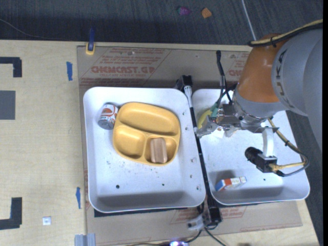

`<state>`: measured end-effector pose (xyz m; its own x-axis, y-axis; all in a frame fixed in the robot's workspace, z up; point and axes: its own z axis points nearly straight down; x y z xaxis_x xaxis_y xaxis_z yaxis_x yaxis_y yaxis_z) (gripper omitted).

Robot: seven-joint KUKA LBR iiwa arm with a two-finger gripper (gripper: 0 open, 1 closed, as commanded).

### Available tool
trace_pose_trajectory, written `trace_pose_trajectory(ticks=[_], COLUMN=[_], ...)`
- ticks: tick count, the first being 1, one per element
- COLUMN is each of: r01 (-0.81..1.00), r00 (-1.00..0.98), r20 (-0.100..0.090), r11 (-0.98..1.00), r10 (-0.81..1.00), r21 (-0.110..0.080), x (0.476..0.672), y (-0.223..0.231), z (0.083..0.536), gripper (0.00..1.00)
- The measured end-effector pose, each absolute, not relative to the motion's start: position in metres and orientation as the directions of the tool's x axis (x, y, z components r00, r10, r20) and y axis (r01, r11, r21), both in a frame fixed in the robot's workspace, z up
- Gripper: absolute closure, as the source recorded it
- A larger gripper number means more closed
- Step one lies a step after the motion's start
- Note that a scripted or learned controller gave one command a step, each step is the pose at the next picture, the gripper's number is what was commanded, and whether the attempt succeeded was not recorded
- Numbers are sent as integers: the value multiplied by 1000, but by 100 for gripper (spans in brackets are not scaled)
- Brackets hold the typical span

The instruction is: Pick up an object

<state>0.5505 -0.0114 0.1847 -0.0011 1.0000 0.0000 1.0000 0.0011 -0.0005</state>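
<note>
While the left bin (97, 188) holds a yellow tray (146, 132) and can (107, 116), right bin (292, 188) a small box (230, 183), fingers' state unclear.

A wooden bench top (41, 152) is seen under two shallow white bins, the left bin (97, 188) and the right bin (292, 186), set side by side on a brown board (154, 68) printed with red lettering. Blue tape marks (69, 70) are stuck near the board's left edge. Dark carpet (128, 9) is seen beyond the bench.
</note>
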Motion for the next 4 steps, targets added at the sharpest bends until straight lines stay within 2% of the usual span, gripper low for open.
trace_pose_trajectory(ticks=[4], r01=[1000], r00=[-1], r20=[0], r11=[1], r10=[1000], r21=[0], x=[551], y=[-11], z=[185], gripper=[0])
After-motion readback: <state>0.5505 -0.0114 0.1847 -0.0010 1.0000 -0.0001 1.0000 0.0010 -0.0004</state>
